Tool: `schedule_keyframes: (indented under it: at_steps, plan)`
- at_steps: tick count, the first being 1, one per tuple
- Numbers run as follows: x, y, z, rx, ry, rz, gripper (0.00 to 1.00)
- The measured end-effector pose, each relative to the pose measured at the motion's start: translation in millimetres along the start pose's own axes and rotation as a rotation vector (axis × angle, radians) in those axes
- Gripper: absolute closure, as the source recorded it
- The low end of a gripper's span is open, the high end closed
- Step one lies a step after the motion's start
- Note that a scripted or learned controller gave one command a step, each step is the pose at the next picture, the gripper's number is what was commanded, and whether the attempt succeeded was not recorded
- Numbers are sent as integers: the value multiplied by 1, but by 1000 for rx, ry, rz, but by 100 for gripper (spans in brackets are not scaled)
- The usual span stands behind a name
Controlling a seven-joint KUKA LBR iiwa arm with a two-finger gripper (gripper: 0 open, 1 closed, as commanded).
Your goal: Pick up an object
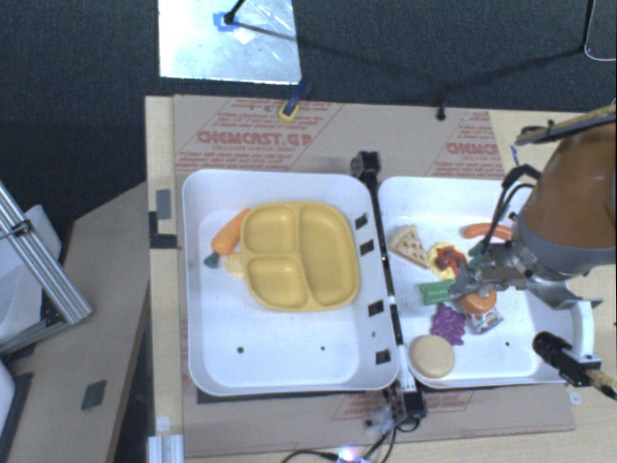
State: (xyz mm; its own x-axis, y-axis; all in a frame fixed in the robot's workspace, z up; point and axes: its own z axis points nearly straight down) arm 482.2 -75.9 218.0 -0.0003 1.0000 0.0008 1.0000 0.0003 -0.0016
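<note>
End effector down in the right bin's toy-food clutter

The orange toy point(479, 303) lies mid-bin beside purple grapes point(447, 322) — my end effector point(469, 280) sits right over it, state I cannot tell; crowded neighbours could spoil the grasp.

Glossy yellow plastic tray point(294, 256), smooth white bins point(207, 287), matt cardboard point(251, 135).

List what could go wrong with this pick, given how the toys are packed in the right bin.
1. The pincer sits low in a tight cluster: green piece, purple grapes and an orange-red toy crowd together, so it may nudge or grab the wrong one.
2. The pizza slice and round bun lie close by and could get shoved.
</note>
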Motion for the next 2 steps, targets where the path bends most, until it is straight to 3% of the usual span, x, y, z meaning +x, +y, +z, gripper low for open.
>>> schedule_keyframes:
  at_steps: [2]
  plan:
    - [12,9,-13,-3,0,-5,100]
